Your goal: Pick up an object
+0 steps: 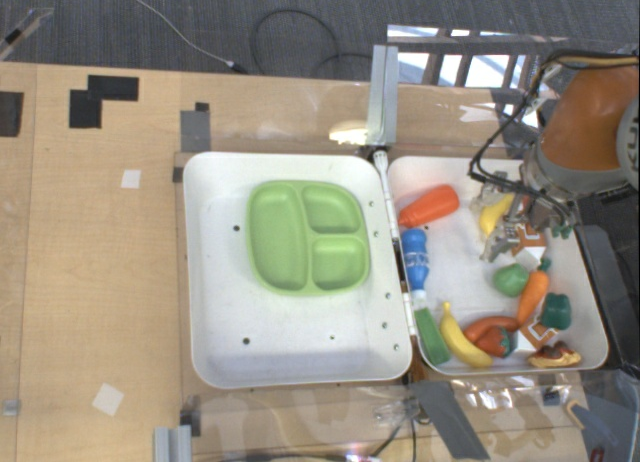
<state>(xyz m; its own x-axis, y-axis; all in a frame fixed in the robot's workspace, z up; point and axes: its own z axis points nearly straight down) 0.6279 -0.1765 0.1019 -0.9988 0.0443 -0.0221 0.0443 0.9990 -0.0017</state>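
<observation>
Reaching in from 3 o'clock, the grey arm (590, 120) with its orange band is hanging over the right bin (455, 175), and its gripper (516, 235) is sitting low above the bin's upper middle. Whether the gripper is open or closed cannot be told, and nothing is showing plainly within its grasp.

A small yellow toy (493, 215) is lying just beside the gripper at its 10 o'clock, and a green pepper (510, 277) is resting near it at 6 o'clock. A slim carrot (533, 293) is leaning at 5 o'clock, with a dark green cup (556, 310) just beyond it. A banana (462, 340) is curving along the bin's 7 o'clock corner, touching a red toy (490, 332) on one side and a flat green piece (430, 335) on the other. A brown pastry-like toy (553, 355) is lying at the 5 o'clock corner. A fat orange vegetable (428, 205) is lying at 10 o'clock, and a blue bottle (414, 258) is lying along the 9 o'clock wall.

A green divided plate (307, 237) is sitting in the middle of the left bin (215, 330). Both bins are resting side by side on the wooden tabletop (90, 280).
</observation>
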